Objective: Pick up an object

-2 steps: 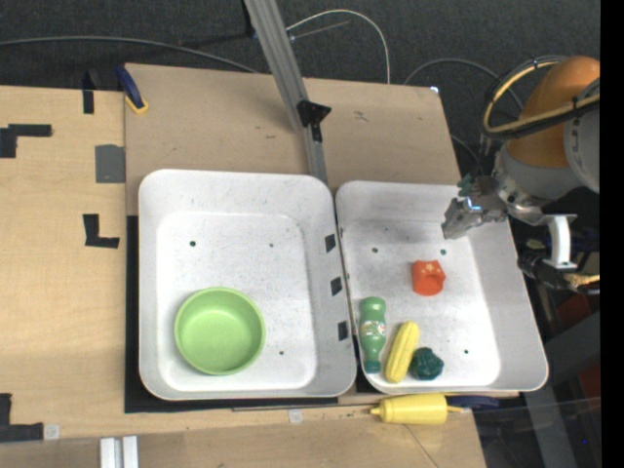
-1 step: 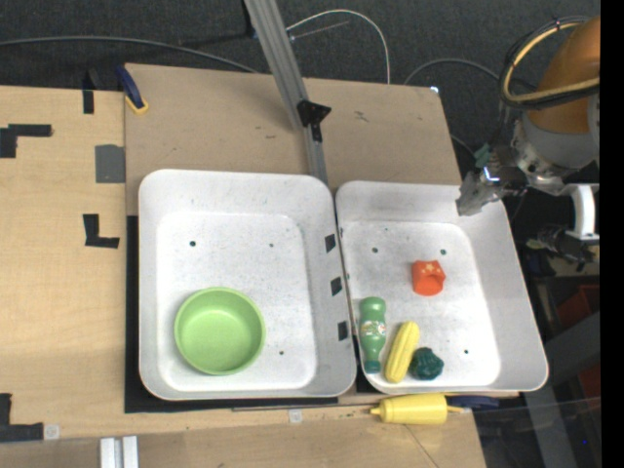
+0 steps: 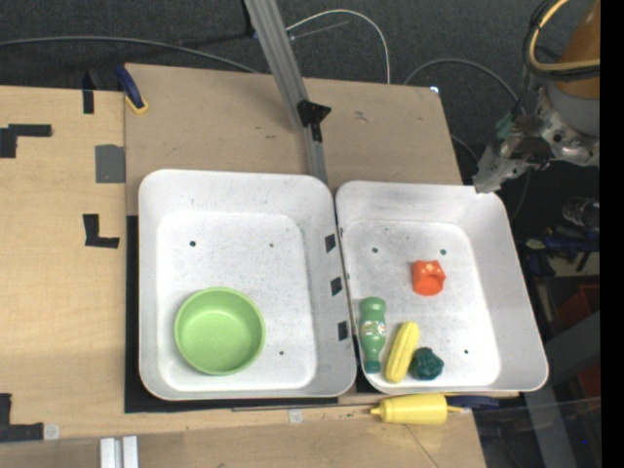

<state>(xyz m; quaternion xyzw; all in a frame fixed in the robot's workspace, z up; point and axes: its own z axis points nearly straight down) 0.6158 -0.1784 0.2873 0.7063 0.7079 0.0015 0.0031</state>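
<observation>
White speckled bins: the left bin (image 3: 166, 203) holds a round green bowl (image 3: 219, 331); the right bin (image 3: 487, 222) holds an orange block (image 3: 428, 277) and yellow corn (image 3: 401, 351). Pincer (image 3: 487, 175) state: cannot tell.

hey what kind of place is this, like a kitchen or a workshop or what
Most likely a robotics lab test bench, not a kitchen. A grey robot arm reaches in from the right over two shallow white bins, which hold toy-like items such as a green bowl and an orange block. Loose cables trail across the dark floor behind.
</observation>
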